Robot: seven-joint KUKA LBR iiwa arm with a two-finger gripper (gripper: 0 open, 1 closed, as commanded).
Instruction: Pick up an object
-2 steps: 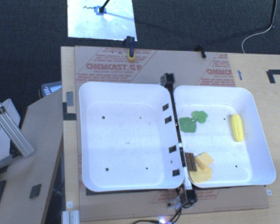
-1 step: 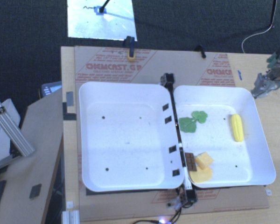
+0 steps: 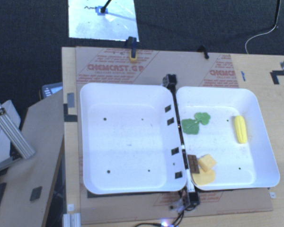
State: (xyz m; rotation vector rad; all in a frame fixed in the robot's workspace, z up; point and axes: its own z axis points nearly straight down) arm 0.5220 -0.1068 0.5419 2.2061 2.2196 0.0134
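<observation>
Three things lie in the right bin (image 3: 255, 109). A green leaf-shaped piece (image 3: 195, 123) rests near the bin's left wall. A yellow corn cob (image 3: 240, 129) lies lengthwise toward the right side. Yellow cheese-like wedges (image 3: 206, 169) sit in the near left corner, one stacked partly on another.
The left bin (image 3: 128, 141) adjoins the right one along a black-clipped divider (image 3: 177, 131). Both stand on a cardboard sheet (image 3: 146, 65) over the wooden bench. A silver plate (image 3: 103, 13) lies beyond the bench at the back left. A metal rail (image 3: 7, 126) slants at the left edge.
</observation>
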